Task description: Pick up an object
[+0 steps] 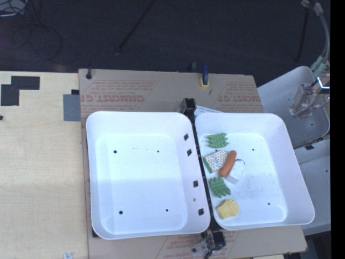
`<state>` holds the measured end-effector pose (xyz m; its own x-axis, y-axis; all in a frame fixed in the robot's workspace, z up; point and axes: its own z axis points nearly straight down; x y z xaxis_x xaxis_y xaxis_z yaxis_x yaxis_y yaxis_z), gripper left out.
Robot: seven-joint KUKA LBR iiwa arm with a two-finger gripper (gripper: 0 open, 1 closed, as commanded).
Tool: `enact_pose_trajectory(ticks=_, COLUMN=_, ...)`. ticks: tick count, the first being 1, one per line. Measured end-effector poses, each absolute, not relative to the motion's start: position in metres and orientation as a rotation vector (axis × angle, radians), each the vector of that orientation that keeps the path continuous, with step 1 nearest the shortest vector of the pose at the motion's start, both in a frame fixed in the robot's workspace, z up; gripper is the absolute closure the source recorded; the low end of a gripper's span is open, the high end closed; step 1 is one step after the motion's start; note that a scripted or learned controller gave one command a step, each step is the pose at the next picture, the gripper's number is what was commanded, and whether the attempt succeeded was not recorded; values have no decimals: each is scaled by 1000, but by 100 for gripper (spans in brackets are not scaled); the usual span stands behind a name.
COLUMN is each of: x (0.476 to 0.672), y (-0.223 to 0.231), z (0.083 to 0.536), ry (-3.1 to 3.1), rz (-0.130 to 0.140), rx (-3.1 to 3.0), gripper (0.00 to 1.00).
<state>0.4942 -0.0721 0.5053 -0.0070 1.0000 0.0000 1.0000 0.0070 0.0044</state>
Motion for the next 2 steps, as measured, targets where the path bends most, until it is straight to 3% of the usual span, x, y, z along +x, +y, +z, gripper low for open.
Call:
enact_pose_trajectory(ticks=1, x=519, y=-32, z=539, ry=2226, rz=2, rx=2216, gripper=100)
enact_pose_trajectory(ticks=2, x=522, y=33, z=537, ry=2230, rz=-3, rx=2216, gripper=100)
